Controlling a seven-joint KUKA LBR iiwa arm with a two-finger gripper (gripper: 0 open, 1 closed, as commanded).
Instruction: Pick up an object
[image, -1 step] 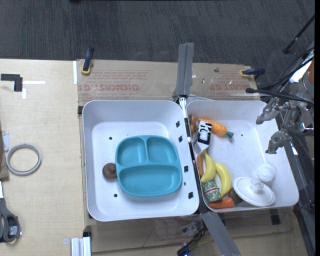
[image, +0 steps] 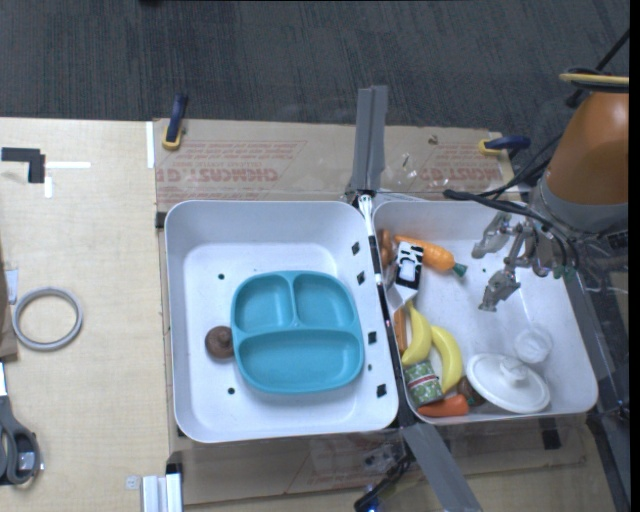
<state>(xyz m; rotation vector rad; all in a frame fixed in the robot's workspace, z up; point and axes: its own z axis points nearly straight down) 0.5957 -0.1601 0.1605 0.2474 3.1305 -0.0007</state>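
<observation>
Nearest item: scissors (image: 18, 452) at the lower left of the bench, well apart from both bins and not my concern.

Tape roll (image: 45, 318): flat on the bench, left of the bins.

Left bin (image: 180, 330): holds a blue divided plate (image: 297, 332) lying flat at its middle, and a small brown round thing (image: 219, 342) touching the plate's left edge. Kept apart from the clutter, I judge, as the side for sorted goods.

Right bin (image: 570, 330): the stock to pick from. Items crowd its left wall and lower corner:
- carrot (image: 432, 256), near the top left, beside a black-and-white card (image: 408, 268);
- two bananas (image: 432, 345), curved, side by side;
- small green can (image: 422, 381), below the bananas, touching them;
- red pepper (image: 445, 406), at the bottom edge;
- white lid (image: 508, 382), knob up, lower middle;
- clear cup (image: 532, 346), just above the lid.

My gripper (image: 500, 275): hanging over the upper middle of the right bin, fingers parted, nothing between them, above bare bin floor.

Relation to pickings: carrot lies to my gripper's left, near; clear cup and white lid lie below it toward the front, near; bananas lie further left and forward. I judge the carrot the easiest reach.
</observation>
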